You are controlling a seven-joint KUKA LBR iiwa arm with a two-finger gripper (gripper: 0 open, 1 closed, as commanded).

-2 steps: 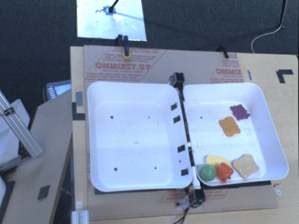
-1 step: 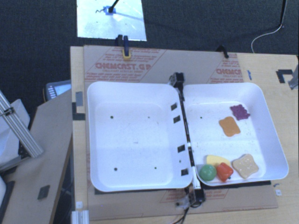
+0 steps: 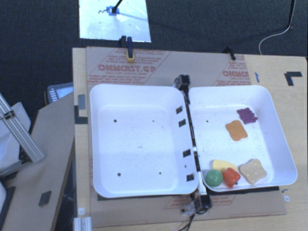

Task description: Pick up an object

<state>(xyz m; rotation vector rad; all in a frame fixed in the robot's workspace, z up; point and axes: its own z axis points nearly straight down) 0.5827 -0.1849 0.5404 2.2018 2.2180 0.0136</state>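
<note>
Camera view from above takes in two white bins side by side on the bench, with the right bin (image 3: 269,105) as landmark. Along its near wall sit a green ball (image 3: 214,178), a red pepper-like toy (image 3: 231,176) touching it, a yellow wedge (image 3: 223,165) just behind them, and a toast slice (image 3: 252,171) towards the near right corner. Nearer the bin's far right lie an orange oval piece (image 3: 236,130) and a purple cluster (image 3: 246,115).
</note>
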